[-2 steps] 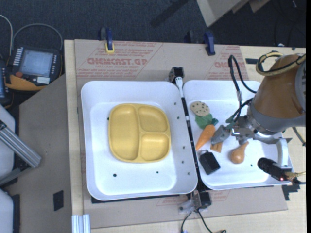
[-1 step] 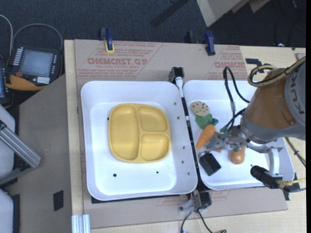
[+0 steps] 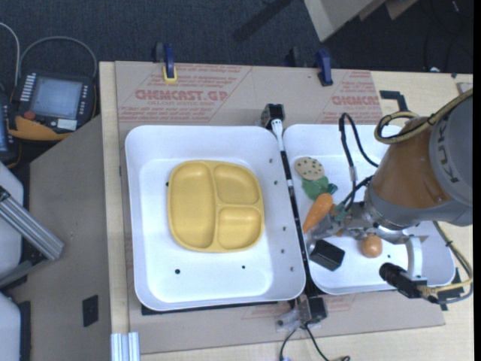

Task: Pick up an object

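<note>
Grey and orange, the KUKA arm (image 3: 421, 175) fills the right of the frame as it reaches down over the right bin (image 3: 432, 277), its wrist hiding much of the bin floor. Its gripper (image 3: 347, 222) sits low among the objects there, but cables and the wrist housing obscure it, so whether it is open or closed cannot be told.

Just left of the gripper lies a toy carrot (image 3: 319, 209), orange with a green top, tilted with its tip toward the divider between the bins; whether the gripper touches it cannot be made out. Above the carrot rests a tan speckled disc (image 3: 307, 167), close to the green leaves. A small black block (image 3: 328, 255) lies just below the gripper, near the bin's lower left corner. A small orange-brown ball (image 3: 370, 245) sits to the gripper's lower right, beside the arm's wrist.

Across the divider, the left bin (image 3: 150, 269) holds a yellow divided plate (image 3: 216, 205) lying flat near its centre, well apart from the gripper.
</note>
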Robot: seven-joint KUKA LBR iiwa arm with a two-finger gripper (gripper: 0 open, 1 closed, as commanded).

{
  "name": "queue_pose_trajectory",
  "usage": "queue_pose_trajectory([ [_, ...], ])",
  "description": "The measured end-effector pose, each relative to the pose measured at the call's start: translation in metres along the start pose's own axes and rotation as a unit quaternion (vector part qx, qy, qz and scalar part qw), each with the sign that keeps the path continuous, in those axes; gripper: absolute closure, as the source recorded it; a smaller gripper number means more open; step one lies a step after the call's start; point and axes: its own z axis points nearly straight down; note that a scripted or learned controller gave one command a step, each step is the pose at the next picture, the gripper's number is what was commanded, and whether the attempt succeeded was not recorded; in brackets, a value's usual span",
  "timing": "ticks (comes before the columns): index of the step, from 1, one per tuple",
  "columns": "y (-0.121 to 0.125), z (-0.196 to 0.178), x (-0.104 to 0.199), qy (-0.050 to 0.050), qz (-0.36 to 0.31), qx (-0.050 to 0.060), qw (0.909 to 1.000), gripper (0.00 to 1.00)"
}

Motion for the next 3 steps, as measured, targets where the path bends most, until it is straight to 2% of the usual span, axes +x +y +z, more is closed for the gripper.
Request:
queue_pose_trajectory([
  [1, 0.001, -0.012, -0.001, -0.001, 0.0, -0.003, 1.0, 1.0],
  [3, 0.011, -0.128, -0.009, -0.002, -0.001, -0.007, 1.0, 1.0],
])
